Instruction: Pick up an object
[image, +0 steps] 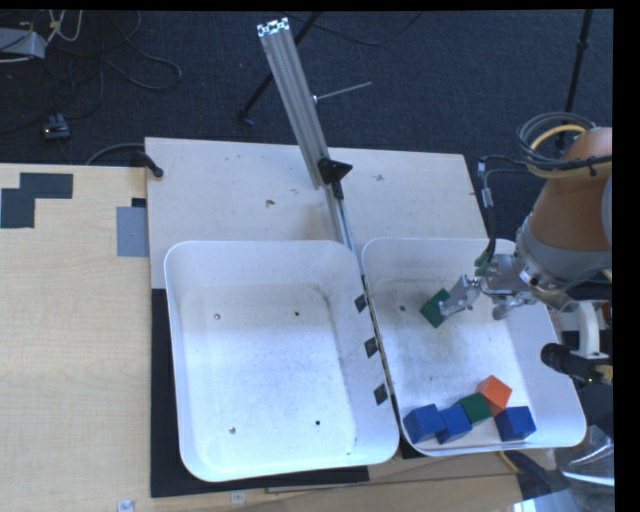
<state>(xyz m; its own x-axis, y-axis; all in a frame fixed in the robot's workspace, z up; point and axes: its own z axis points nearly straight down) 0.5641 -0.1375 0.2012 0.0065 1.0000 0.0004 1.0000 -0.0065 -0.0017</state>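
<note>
My gripper (452, 301) reaches in from the right over the right bin (400, 262). A small dark green block (434, 308) sits tilted at its fingertips, and the fingers look shut on it. The block is in the upper middle of that bin, slightly off the floor as far as I can tell. Near the bin's front edge lie an orange block (495, 390), a second green block (477, 408) and three blue blocks (424, 421), (455, 420), (515, 423).
The left bin (200, 262) lies beside the right one, with a divider carrying black clips (371, 346) between them. A slanted aluminium bar (300, 110) rises behind the bins. The arm's grey body (565, 225) hangs over the right bin's right rim.
</note>
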